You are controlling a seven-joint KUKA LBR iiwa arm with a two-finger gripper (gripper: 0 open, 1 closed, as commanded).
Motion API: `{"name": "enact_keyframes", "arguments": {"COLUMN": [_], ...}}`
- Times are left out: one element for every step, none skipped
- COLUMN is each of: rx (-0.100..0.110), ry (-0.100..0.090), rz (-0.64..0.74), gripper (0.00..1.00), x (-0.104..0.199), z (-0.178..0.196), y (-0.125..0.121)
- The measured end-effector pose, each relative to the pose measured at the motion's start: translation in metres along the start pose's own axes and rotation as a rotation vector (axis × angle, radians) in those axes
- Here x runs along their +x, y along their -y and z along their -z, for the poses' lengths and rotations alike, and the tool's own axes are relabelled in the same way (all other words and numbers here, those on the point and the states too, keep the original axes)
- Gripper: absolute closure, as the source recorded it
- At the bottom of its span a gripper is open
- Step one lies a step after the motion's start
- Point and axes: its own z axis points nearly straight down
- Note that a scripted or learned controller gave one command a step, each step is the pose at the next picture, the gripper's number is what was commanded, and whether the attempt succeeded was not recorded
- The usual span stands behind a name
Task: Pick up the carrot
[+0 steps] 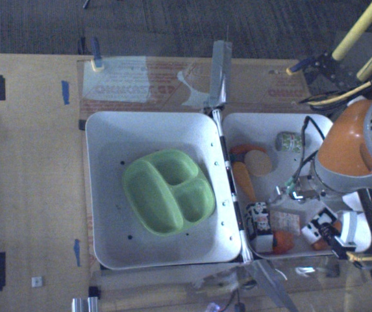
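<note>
We see one carrot (243, 180) at 9 o'clock in the right bin (263, 123). One green plate (169, 191) sits in the left bin (108, 174). We cannot tell the state of the one gripper (292, 199).

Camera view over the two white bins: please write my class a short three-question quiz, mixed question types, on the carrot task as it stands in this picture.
1. True or false: the carrot lies in the left bin.
2. Multiple choice: what sits in the left bin? A) a green divided plate B) a small can C) a milk carton
3. Short answer: which wall of the right bin is the carrot closest to?

Key
1. False. It lies in the right bin, below a round tan item.
2. A.
3. The left wall, next to the divider between the bins. The gripper is to the carrot's right, apart from it.
</note>
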Motion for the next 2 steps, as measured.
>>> {"name": "enact_keyframes", "arguments": {"rx": [0.003,0.001], "ry": [0.0,0.0], "rz": [-0.189,-0.185], "gripper": [0.0,1.0], "x": [0.027,0.028], "z": [-0.001,0.01], "y": [-0.057,-0.059]}}
